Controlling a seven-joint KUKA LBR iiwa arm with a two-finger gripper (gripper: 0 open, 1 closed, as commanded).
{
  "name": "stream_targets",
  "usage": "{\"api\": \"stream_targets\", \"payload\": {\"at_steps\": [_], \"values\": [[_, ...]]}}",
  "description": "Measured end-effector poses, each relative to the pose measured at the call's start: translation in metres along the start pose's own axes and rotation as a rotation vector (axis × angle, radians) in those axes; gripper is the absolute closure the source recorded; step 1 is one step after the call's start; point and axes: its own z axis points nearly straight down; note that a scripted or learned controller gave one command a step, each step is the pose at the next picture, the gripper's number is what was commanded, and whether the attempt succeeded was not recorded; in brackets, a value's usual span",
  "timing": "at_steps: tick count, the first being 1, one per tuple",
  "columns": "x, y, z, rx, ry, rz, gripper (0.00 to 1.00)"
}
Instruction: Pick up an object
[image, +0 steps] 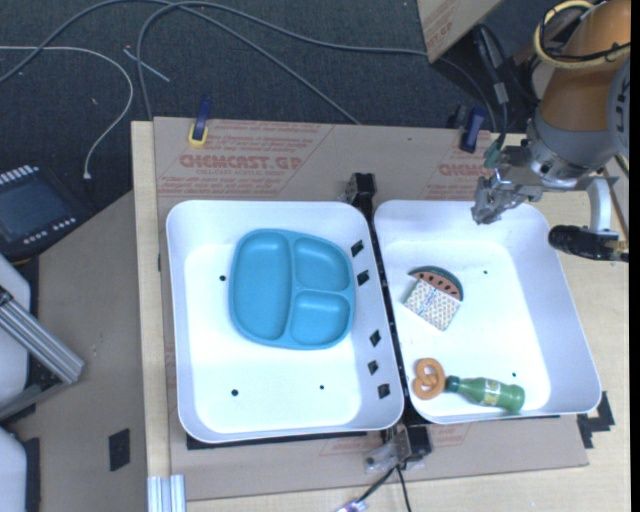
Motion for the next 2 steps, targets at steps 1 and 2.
{"api": "stream_targets", "payload": {"at_steps": [1,2], "values": [[0.052,-0.011,0.010,0.001,0.000,0.000,1.00],[0.096,-0.018,0.005,0.000,0.000,0.000,1.00]]}}
